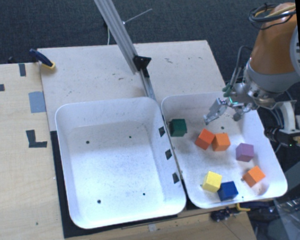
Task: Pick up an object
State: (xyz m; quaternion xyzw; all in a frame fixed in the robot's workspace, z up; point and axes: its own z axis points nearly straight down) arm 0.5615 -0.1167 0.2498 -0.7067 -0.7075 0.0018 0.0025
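Observation:
The right bin [258, 132] holds several small cubes. A dark green cube [178, 127] sits near its left wall. Two orange cubes [205, 138] [220, 142] touch each other in the middle. A purple cube [244, 151] and a third orange cube [254, 175] lie to the right. A yellow cube [212, 181] and a blue cube [228, 190] sit side by side at the front. My gripper [223, 116] hangs over the bin's back part, above and just behind the orange pair. It is open, with nothing between its fingers.
The left bin [68, 152] stands beside the right one. A slanted metal rail [122, 34] runs from the top down to the gap between the bins. A blue and yellow tool [42, 59] lies on the bench at the back left.

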